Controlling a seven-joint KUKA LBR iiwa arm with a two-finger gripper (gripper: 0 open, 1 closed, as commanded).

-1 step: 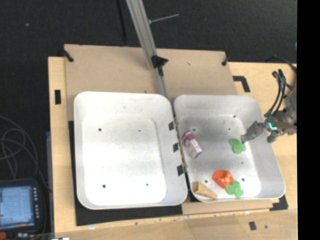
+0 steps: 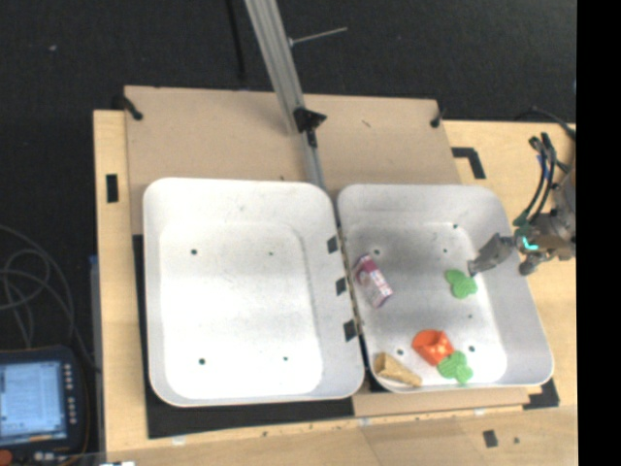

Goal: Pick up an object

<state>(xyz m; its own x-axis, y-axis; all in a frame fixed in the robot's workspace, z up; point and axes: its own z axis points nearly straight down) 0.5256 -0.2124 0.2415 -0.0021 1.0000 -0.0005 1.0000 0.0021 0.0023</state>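
One green piece (image 2: 461, 283) lies near the right bin's (image 2: 408, 202) right edge, just beside the gripper (image 2: 497, 252). Nothing is seen held; how far it is opened cannot be told. It should be centred above before descent.

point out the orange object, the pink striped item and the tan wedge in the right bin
orange object (image 2: 432, 344), camera view, middle of its top face
pink striped item (image 2: 374, 282), camera view, centre of its body
tan wedge (image 2: 396, 368), camera view, middle of its upper surface
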